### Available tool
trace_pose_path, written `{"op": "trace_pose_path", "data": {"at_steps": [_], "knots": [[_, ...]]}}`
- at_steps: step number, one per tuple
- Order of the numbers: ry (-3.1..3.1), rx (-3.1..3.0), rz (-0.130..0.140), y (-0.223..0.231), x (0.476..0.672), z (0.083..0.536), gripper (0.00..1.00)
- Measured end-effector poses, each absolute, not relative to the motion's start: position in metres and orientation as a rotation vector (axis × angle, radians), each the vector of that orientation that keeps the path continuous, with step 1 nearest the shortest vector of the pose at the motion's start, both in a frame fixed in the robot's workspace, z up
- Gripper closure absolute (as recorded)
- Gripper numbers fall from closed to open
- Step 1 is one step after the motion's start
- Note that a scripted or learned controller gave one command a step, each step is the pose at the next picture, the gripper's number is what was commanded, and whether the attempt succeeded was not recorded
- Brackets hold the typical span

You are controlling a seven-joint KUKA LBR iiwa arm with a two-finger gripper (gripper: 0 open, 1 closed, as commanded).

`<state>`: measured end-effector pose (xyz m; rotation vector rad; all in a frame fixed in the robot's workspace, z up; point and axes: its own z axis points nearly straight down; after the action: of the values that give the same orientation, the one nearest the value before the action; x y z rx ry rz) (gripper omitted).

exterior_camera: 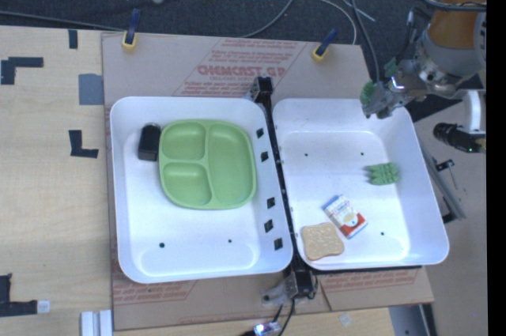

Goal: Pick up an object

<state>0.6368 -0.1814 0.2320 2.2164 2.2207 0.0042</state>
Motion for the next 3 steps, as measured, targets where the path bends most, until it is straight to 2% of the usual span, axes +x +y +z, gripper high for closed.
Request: {"op": "trace_pose_path", "data": {"at_steps": [2, 3], "knots": [[2.23, 2.217, -0.002, -0.065, 0.6, 0.224, 1.0], [2.23, 2.218, -0.003, -0.015, 0.59, 0.215, 1.0]]}}
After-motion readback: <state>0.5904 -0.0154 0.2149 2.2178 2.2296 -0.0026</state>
